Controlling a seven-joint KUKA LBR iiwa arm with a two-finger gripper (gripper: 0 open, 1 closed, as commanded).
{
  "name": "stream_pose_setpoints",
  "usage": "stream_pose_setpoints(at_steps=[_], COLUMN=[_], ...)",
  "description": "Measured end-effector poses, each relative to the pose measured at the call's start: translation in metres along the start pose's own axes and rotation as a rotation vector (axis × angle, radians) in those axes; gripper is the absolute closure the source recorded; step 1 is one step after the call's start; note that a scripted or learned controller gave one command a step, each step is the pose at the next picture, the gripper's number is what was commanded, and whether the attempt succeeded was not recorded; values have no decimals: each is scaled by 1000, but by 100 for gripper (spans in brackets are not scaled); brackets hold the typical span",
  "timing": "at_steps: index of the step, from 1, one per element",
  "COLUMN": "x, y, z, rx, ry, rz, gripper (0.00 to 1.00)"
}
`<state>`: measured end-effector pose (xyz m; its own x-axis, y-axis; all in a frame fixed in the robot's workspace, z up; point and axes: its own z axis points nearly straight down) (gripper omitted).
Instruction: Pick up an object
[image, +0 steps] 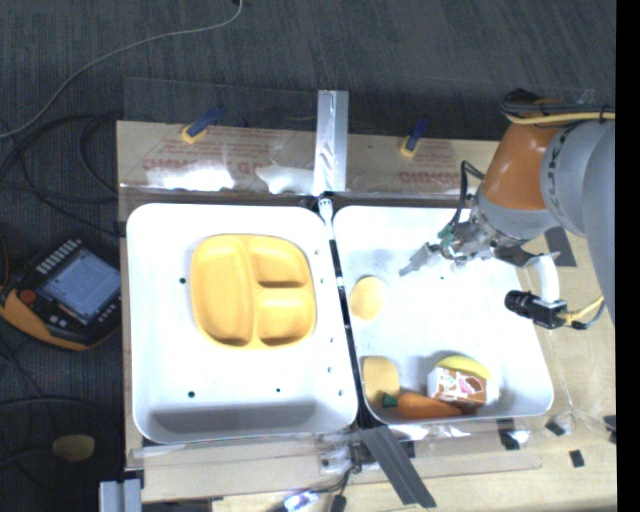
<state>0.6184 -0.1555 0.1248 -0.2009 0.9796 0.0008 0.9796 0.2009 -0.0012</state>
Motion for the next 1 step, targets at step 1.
stream_pose_setpoints(at_steps=[1], x=[24], y=[-41], z=[10], rx=[0], ry=[1], rz=[128], gripper=[0])
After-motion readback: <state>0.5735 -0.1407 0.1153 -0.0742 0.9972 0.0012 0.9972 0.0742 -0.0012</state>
